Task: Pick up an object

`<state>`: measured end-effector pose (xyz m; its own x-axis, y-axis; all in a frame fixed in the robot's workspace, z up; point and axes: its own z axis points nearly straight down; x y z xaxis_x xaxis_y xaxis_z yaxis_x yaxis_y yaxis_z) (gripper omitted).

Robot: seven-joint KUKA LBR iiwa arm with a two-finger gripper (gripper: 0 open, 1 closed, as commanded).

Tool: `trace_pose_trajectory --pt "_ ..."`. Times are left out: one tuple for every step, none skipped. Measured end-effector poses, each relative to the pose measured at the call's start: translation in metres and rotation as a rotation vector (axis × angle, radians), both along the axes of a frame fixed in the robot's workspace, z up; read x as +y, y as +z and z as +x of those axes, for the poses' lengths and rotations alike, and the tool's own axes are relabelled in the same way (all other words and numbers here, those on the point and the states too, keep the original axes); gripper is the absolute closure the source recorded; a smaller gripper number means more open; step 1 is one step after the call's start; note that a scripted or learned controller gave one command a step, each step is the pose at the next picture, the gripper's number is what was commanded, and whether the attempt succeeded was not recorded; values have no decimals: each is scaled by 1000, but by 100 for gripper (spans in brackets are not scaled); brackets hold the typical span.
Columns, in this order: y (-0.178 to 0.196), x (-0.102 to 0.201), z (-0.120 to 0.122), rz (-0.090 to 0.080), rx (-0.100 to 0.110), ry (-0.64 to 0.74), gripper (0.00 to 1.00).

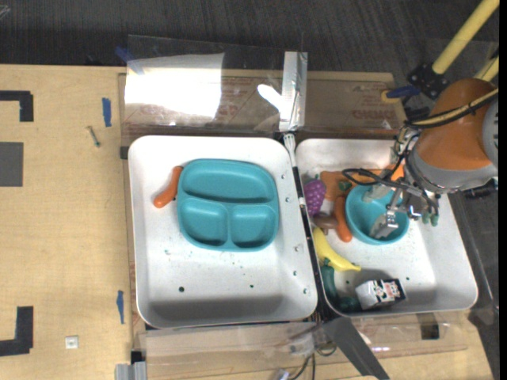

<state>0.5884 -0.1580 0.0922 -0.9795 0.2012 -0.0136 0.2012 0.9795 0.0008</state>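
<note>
Your gripper (388, 216) is down inside the teal bowl (366, 216) in the right bin (451, 267) — from this angle you cannot tell how far it is open or whether it grips anything. Beside the bowl sit purple grapes (314, 194) and a yellow banana (334, 256), with a small white carton (380, 291) near the front wall. Over in the left bin (150, 275) — a teal divided plate (228, 203), an orange carrot (167, 188) touching its left edge.

Tan bench (55, 212), two white bins (150, 236) side by side, black tape marks (20, 105)
</note>
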Motion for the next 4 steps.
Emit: trace_pose_trajectory --pt "0 -17 -19 2 -3 -116 0" --pt "2 -12 -46 3 8 -168 0" --pt "26 15 49 3 28 -122 0" --pt "1 49 8 1 2 -111 0"
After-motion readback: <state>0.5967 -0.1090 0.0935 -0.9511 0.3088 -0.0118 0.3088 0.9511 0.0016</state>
